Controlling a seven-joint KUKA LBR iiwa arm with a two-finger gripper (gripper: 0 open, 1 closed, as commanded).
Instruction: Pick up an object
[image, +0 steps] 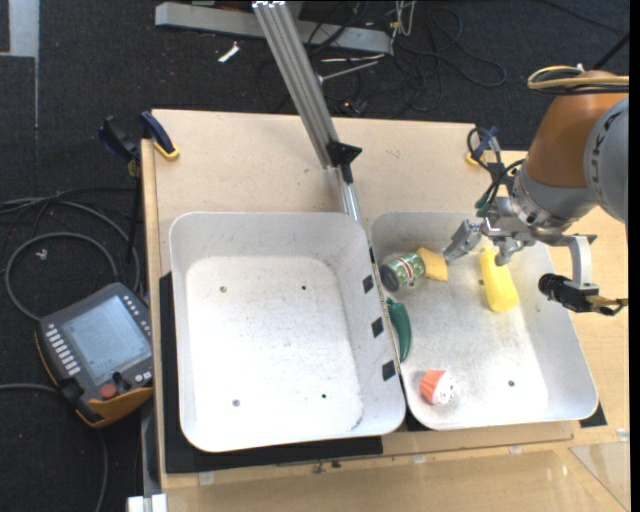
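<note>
My gripper (483, 246) hangs over the back of the right bin (560, 385), open with nothing between its fingers. One finger (460, 241) points toward a yellow wedge (433, 264) that lies against a green can (402, 271). Just below and right of the other finger lies a long yellow block (498, 283). A dark green curved piece (400, 328) rests along the bin's left wall. An orange and white object (437, 387) sits near the front of the bin.
The left bin (190, 300) stands beside the right one, their rims meeting in the middle. A grey metal pole (305, 90) slants in from the back. A teach pendant (95, 350) lies on the floor at left.
</note>
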